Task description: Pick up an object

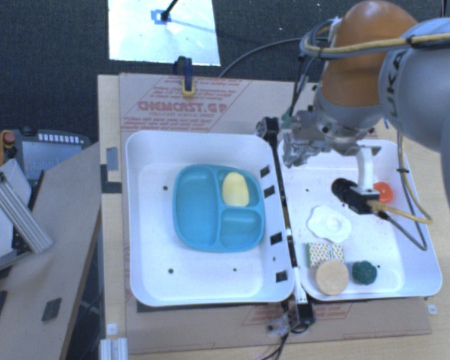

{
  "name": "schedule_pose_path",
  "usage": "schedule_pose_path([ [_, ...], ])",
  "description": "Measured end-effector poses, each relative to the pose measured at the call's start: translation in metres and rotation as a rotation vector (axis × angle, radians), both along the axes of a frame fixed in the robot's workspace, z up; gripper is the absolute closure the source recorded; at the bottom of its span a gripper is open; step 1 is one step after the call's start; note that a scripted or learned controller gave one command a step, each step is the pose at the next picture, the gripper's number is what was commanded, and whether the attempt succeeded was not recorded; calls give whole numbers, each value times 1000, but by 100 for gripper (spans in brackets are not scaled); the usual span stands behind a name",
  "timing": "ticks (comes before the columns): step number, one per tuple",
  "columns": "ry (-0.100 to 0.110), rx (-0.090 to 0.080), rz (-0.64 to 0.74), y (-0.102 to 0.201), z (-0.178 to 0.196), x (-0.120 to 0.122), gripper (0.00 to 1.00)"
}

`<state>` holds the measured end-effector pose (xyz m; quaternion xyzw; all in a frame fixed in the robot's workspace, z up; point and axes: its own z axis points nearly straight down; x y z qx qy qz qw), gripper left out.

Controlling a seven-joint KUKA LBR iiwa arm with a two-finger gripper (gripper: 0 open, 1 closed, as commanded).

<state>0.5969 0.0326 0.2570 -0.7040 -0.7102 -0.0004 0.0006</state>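
Approach step: hand (297, 154) hung over right bin's (409, 257) far-left corner, open or closed couldn't be told, nothing seen in it. Egg (329, 224) lay nearer, mid-bin; next move likely needed repositioning above it, then descending.

Count on the bench: two white bins, a left bin (135, 223) and a right bin (429, 265). The left bin contains one blue plate (202, 216) and one yellow piece (235, 189). The right bin contains five items: one fried egg (329, 223), one orange piece (385, 193), one tan disc (332, 276), one green lump (364, 272) and one striped card (316, 253).
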Motion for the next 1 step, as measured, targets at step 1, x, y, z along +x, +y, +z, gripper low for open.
schedule_pose_path([
  [1,-1,1,2,62,-7,-10,100],
])
